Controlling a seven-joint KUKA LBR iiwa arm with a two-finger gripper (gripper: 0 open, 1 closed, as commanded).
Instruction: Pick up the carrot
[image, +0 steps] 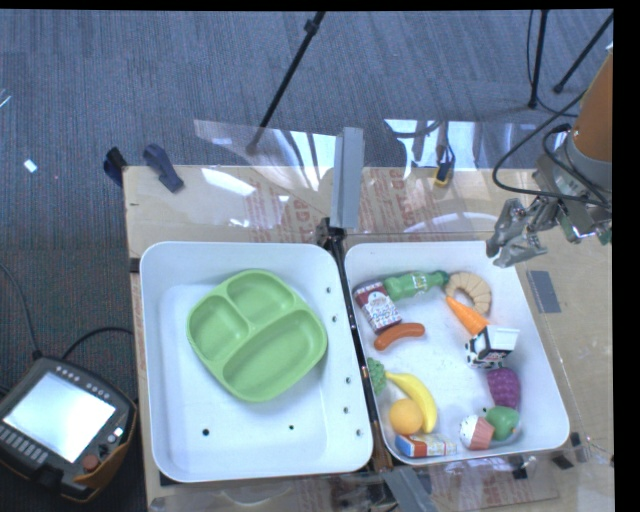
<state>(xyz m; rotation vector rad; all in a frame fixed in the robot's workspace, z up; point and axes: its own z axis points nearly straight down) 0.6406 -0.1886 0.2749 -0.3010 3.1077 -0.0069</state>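
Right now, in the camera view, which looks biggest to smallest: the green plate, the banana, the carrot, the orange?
1. Green plate, by far.
2. Banana.
3. Carrot and orange look too alike to rank.

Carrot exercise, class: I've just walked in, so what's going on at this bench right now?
A KUKA arm reaches in from the right, its gripper hovering above the upper right corner of the right bin, holding nothing. The carrot lies untouched in that bin, between the bagel and a small milk carton. The left bin holds a green divided plate.
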